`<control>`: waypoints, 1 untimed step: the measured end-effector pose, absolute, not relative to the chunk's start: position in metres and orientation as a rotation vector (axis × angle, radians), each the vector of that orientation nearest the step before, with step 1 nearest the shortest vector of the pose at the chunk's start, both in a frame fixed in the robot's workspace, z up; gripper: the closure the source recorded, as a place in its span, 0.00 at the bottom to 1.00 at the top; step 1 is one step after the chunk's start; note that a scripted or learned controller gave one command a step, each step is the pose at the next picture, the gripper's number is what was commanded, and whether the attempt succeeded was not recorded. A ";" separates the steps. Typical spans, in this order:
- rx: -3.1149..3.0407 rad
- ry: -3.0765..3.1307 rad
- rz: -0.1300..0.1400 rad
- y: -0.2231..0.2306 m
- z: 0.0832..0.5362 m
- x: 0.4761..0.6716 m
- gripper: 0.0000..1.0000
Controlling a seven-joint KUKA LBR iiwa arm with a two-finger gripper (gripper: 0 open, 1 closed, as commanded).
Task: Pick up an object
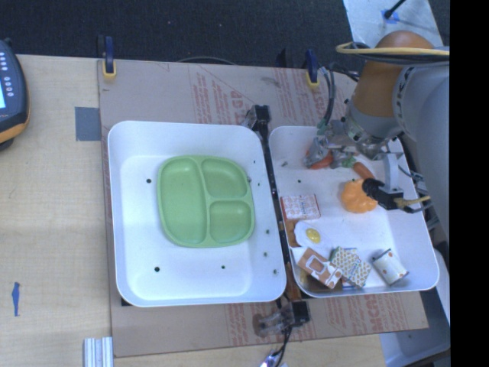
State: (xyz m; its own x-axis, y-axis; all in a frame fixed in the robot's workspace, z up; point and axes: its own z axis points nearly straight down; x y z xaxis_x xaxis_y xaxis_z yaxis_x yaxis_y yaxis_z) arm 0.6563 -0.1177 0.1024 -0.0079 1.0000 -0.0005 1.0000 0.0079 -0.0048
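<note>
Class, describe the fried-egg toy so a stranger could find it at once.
Start at the right-hand white bin. Along its left wall, just below the small pink-and-white square packet, lies the flat white fried-egg toy. Its round yellow yolk on white sets it apart from the patterned packets below it.

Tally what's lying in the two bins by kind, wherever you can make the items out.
Green divided plate, left bin: 1
Orange rounded item, right bin: 1
Fried-egg shape: 1
Small printed packets or boxes: 3
White cylinder: 1
Total: 7
Small orange pieces lie under the tool, too hidden to count.
</note>
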 end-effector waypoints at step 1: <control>-2.213 -2.233 -0.007 -0.051 0.253 0.615 1.00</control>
